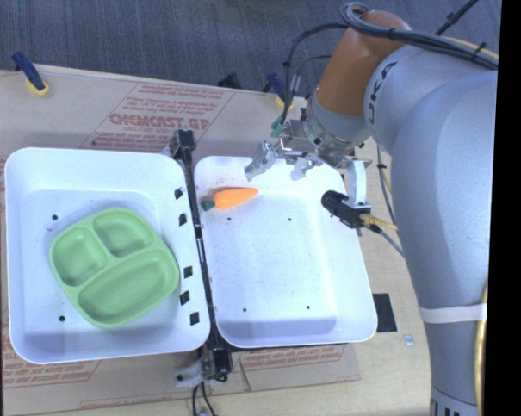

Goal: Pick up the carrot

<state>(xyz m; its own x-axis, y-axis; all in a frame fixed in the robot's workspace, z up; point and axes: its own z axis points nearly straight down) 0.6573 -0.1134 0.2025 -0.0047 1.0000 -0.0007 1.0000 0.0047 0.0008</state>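
Observation:
An orange carrot (232, 197) with a small green top lies in the right bin (282, 311), near its far left corner beside the divider. My gripper (280, 163) hangs over the bin's far edge, up and to the right of the carrot and apart from it. Its two fingers (259, 164) are spread, with nothing between them.
The left bin (26, 236) holds a green divided plate (114, 264). A black clip row (190, 234) runs between the two bins. My grey arm (435, 150) fills the right side, with a black fitting (345, 208) over the right bin's far right rim.

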